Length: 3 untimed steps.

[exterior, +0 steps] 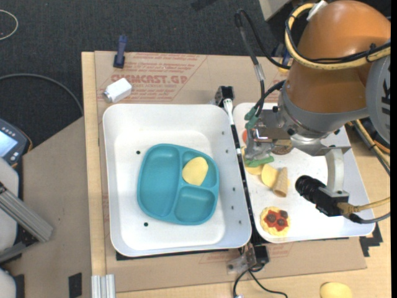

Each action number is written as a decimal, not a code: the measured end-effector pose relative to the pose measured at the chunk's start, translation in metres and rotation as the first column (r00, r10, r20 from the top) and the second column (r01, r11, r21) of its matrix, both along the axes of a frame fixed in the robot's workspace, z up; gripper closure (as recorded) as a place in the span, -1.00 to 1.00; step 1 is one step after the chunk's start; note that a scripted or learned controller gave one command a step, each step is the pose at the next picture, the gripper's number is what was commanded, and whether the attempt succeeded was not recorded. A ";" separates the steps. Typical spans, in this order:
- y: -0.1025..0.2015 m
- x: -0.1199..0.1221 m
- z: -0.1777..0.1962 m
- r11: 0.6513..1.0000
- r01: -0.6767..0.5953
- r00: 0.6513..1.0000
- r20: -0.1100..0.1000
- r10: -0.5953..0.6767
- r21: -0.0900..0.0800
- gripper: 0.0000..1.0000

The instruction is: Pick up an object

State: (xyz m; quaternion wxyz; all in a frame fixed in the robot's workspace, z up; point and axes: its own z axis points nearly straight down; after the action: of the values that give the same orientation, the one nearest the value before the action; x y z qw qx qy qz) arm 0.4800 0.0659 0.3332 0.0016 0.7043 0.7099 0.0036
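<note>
Although the blue divided plate [177,185] in the left bin [118,166] carried a yellow toy food piece [195,171], the arm worked over the right bin [360,225]. Its pincer [257,143] hung above a green and yellow toy food piece [255,161] near the divider; whether it stood open or closed could not be told. Beside lay a pale wedge [270,176], a cone [281,182] and a small toy pizza [275,220]. These looked light, hard and slick; narrow sides seemed the best hold.
</note>
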 end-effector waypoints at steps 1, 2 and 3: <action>-0.001 0.000 0.141 1.000 0.006 1.000 0.012 -0.006 0.001 1.00; 0.035 0.005 0.023 1.000 0.005 1.000 -0.019 -0.005 -0.005 1.00; 0.033 0.006 0.040 1.000 0.006 1.000 -0.005 -0.006 -0.003 1.00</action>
State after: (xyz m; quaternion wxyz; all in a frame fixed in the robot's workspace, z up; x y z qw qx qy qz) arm 0.4863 0.0988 0.3735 0.0007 0.7065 0.7077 0.0006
